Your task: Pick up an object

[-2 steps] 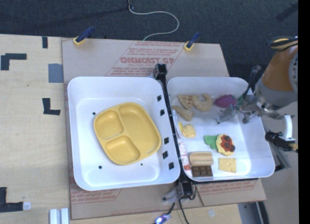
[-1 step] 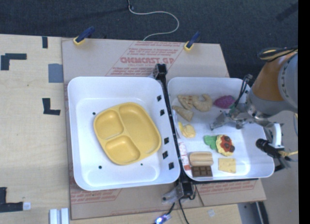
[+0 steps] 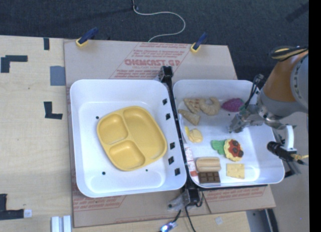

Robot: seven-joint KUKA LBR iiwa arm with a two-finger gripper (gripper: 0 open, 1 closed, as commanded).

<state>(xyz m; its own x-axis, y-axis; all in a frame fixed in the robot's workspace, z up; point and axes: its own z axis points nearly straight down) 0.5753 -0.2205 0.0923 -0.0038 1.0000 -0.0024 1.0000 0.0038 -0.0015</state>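
The right bin [image 3: 261, 126] holds several toy foods: tan pastry pieces [image 3: 201, 106], a purple item [image 3: 232, 104], a pale yellow piece [image 3: 194, 135], a green leaf [image 3: 217, 145], a red and yellow pizza slice [image 3: 233, 149], a sandwich [image 3: 207, 164], a chocolate bar [image 3: 209, 177] and a cheese square [image 3: 235, 170]. My gripper [image 3: 234, 127] reaches down into this bin from the right, its tip just above the pizza slice and below the purple item. Nothing shows between the fingers.
The left bin [image 3: 83, 126] holds a yellow three-compartment plate [image 3: 131, 137]. A black divider with clips [image 3: 173, 126] runs between the bins. Both bins rest on a cardboard sheet [image 3: 150, 58] held by blue and yellow clamps [image 3: 87, 36]. A white cable [image 3: 160, 15] loops at the back.
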